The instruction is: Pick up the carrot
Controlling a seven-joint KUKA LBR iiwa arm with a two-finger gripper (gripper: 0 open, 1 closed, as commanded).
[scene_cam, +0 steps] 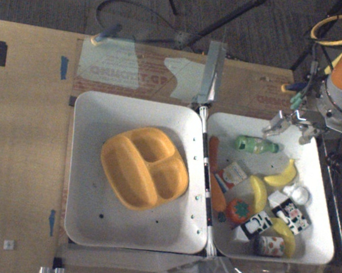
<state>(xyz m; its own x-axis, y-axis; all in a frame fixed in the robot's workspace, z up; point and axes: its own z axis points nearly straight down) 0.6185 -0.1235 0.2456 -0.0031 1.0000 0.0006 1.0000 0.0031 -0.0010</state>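
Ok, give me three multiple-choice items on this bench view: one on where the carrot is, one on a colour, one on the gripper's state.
1. Where does the carrot lie?
A. in the divided plate
B. in the right bin, along its left wall
C. on the bare bench

2. What colour is the divided plate in the left bin?
A. orange-yellow
B. blue
C. green

3. What is the gripper doing?
A. gripping the carrot
B. gripping a banana
C. hanging above the right bin's far edge, holding nothing

Key: 1 B, the carrot lies against the left wall of the right bin. 2 A, the plate is orange-yellow throughout. 3 C, nothing sits between the fingers, and the carrot lies well apart from them.
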